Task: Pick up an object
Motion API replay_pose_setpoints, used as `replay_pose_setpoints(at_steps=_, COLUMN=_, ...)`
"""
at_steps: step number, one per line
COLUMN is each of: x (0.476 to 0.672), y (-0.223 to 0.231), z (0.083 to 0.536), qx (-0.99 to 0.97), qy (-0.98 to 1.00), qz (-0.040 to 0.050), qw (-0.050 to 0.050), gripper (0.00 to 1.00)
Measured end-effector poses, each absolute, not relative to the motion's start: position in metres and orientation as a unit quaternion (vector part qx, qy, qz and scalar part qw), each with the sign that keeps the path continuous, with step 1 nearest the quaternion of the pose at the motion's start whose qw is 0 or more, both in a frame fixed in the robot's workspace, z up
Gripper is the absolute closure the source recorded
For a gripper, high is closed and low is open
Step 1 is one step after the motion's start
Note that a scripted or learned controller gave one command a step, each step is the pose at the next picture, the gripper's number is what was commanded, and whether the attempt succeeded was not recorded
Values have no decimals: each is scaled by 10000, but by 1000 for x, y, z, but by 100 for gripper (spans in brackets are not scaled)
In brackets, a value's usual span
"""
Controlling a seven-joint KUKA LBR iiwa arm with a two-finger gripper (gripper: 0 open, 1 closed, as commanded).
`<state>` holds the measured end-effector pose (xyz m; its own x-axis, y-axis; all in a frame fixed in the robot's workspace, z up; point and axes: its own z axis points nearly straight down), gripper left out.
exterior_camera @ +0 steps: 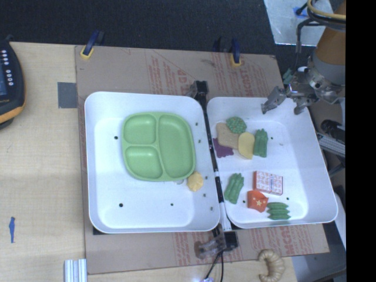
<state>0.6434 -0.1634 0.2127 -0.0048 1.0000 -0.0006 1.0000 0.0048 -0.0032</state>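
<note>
- Camera view, and I've got the gripper (288,100) up over the far right corner of the right bin (305,175), two fingers spread wide apart, nothing between them.
- Empty-handed, then, and no target picked that I can read off its pose.
- Nearest candidates sit below and to the left of the gripper: a round green piece (236,124), a yellow piece (246,145) and a dark green piece (260,143) touching it.
- Farther down from the fingers: a patterned pink block (268,182), a red piece (257,200), green pods (278,211).
- Well off to the gripper's left, the left bin (106,204) carries a green divided plate (158,146) with a small yellow item (195,182) at its edge.
- My worry: that cluster is packed tight, so a descent there may wedge a finger onto a neighbour or nip two pieces.
- Flat items like the block could slip out of a closing grasp.
</note>
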Motion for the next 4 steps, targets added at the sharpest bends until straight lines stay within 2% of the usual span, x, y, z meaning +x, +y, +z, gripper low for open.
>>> replay_pose_setpoints(at_steps=1, x=620, y=-162, z=116, qx=-7051, qy=-7091, qz=24, qw=19, gripper=0)
replay_pose_setpoints(at_steps=2, x=603, y=-154, z=93, qx=-7065, qy=-7077, qz=11, qw=-5, gripper=0)
replay_pose_setpoints(at_steps=3, x=635, y=-210, z=120, qx=-7060, qy=-7083, qz=1, qw=-7, gripper=0)
replay_pose_setpoints(at_steps=4, x=602, y=-174, z=91, qx=-7051, qy=-7091, qz=23, qw=29, gripper=0)
